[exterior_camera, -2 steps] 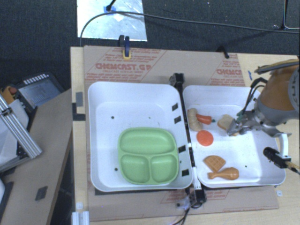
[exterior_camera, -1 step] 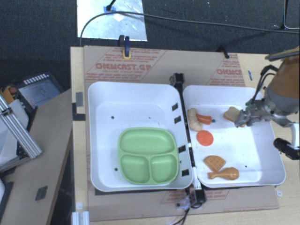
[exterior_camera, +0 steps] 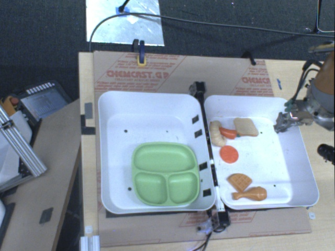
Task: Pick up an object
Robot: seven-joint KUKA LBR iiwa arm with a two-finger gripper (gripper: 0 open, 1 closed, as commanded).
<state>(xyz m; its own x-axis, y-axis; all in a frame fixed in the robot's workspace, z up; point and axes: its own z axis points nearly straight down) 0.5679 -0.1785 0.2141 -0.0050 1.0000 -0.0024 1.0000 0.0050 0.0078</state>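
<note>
The gripper [exterior_camera: 283, 121] sits at the right edge of the right bin [exterior_camera: 298, 156], low near the rim, and whether it is spread or pressed together I cannot tell at this size and angle. Nothing shows between its tips, so I judge it empty.

All 5 candidate objects lie to the gripper's left, across bare bin floor. Nearest is the tan bread slice [exterior_camera: 245, 127], roughly level with the tool. Beyond it an orange carrot piece [exterior_camera: 228, 133] touches a pale roll [exterior_camera: 214, 134] that lies against the bin's far wall. Left and toward the front edge sits a round orange slice [exterior_camera: 229, 154]; farther forward are a waffle [exterior_camera: 239, 181] and a drumstick [exterior_camera: 250, 194], touching each other.

The likely faults: the tool starts close to the rim, so a descent here could clip the wall. The flat slices may slip from a pinch. Carrot and roll crowd the divider, leaving little finger room, and the touching pair could be nudged apart. The green divided plate [exterior_camera: 166, 173] in the left bin [exterior_camera: 120, 119] lies well away.
</note>
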